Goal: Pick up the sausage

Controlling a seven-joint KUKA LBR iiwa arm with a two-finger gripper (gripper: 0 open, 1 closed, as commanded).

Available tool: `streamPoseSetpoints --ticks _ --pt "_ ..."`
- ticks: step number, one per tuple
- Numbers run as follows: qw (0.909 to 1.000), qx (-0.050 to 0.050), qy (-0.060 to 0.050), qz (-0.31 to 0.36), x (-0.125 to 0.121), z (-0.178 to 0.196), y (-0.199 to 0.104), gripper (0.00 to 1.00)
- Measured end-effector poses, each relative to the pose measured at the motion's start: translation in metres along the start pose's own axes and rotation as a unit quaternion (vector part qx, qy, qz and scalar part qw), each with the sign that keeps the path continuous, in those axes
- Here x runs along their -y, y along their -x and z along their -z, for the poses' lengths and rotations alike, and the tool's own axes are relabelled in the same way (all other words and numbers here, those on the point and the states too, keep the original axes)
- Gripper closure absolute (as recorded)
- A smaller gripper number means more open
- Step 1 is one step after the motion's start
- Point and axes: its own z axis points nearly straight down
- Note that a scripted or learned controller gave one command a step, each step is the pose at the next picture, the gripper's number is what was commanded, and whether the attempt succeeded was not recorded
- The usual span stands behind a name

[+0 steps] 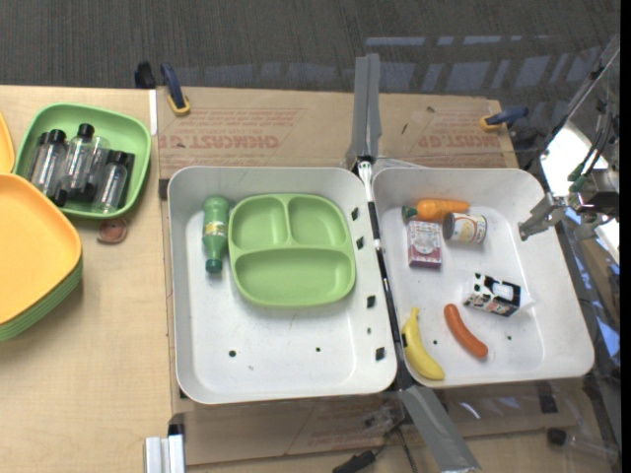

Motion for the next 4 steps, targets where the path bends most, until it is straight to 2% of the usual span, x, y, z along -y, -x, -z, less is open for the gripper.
streamPoseSetpoints --ticks 1,2,3,4 --pt "1.0000 0.000 -0.001 0.001 0.000 0.008 0.000 1.00" --pt "0.9909 0.001 0.001 -0.135 0.027 0.017 0.036 1.00" --pt "0.9829 0.001 0.000 -0.184 -0.001 0.055 0.028 1.00" --pt "0.9430 0.001 0.000 -0.333 0.035 0.111 0.018 1.00"
